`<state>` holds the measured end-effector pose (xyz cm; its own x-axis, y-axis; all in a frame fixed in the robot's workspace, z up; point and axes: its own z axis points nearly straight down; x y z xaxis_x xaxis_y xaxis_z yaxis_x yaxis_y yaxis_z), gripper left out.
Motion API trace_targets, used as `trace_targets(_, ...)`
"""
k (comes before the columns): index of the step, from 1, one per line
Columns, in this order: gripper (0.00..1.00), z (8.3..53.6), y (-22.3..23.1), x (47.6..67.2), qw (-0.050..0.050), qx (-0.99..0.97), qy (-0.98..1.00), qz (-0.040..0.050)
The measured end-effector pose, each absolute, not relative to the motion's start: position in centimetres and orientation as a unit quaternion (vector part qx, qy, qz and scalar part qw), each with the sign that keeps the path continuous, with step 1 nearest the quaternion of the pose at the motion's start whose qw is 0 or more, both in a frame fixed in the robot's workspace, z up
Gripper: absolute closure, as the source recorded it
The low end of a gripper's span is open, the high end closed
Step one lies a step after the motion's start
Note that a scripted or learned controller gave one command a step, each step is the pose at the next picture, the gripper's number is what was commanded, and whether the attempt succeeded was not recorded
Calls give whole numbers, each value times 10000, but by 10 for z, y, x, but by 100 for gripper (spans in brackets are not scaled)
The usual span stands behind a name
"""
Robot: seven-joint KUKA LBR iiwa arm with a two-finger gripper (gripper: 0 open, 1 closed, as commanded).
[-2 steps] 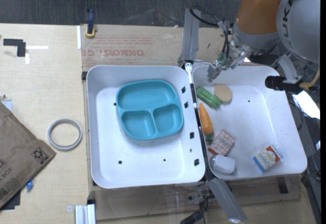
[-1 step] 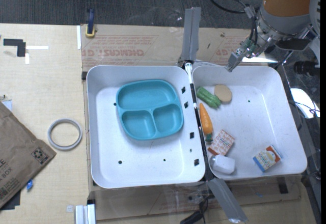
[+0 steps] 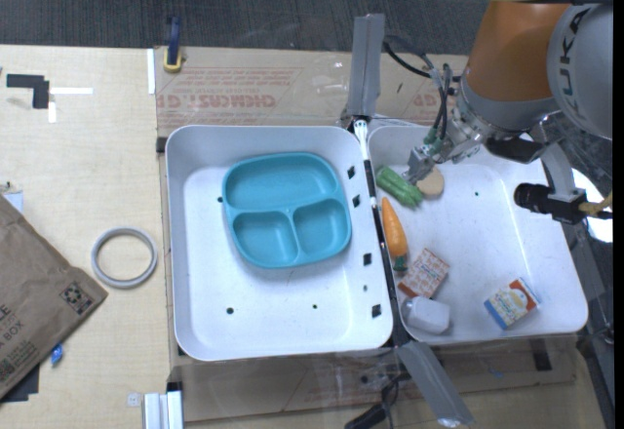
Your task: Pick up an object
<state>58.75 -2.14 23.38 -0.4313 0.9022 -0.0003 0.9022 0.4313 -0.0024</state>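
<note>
My gripper [image 3: 426, 162] hangs low over the back left part of the right bin [image 3: 487, 325], just above a round tan piece [image 3: 430, 185] and beside a green vegetable [image 3: 397, 187]. An orange carrot [image 3: 394, 226] lies along the bin's left wall. Closer to the front lie a small patterned packet [image 3: 426, 272], a white cup-like piece [image 3: 427, 316] and a little carton [image 3: 511, 303]. Nothing shows between the fingers.
The left bin [image 3: 195, 320] holds a blue sectioned plate [image 3: 287, 210]. A tape ring [image 3: 124, 255] and a brown cardboard box [image 3: 34, 295] lie on the bench to the left. A metal divider post [image 3: 366, 66] stands between the bins at the back.
</note>
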Motion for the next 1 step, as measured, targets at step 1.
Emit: trace_targets(1, 100, 216, -102, 539, 5, -5778, -8162, 12)
